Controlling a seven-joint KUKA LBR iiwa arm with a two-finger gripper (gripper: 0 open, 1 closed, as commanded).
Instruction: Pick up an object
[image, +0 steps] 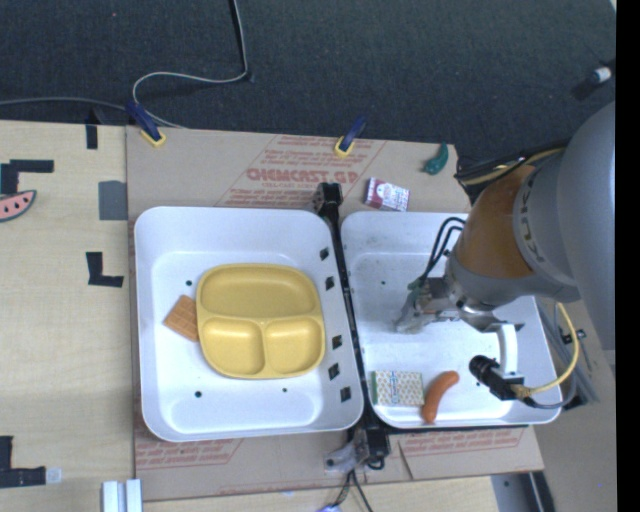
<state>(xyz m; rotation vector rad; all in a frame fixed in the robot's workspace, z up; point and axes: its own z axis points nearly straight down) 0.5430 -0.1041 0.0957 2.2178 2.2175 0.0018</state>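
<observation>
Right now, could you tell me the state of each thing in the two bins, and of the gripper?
yellow divided plate: right way up, in the left bin
brown cracker: flat, partly under the plate
patterned packet: flat, right bin's near edge
orange sausage: lying beside the packet
gripper: low over the right bin's floor

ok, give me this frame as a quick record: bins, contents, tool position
left bin: yellow divided tray, with a tan cracker-like piece tucked at its left edge
right bin: orange sausage and a small patterned packet, both near the front wall
tool: low over the middle of the right bin, apart from the sausage and packet
held: nothing seen between its fingers
outside bins: small red-and-white packet on the cardboard behind the right bin
</observation>
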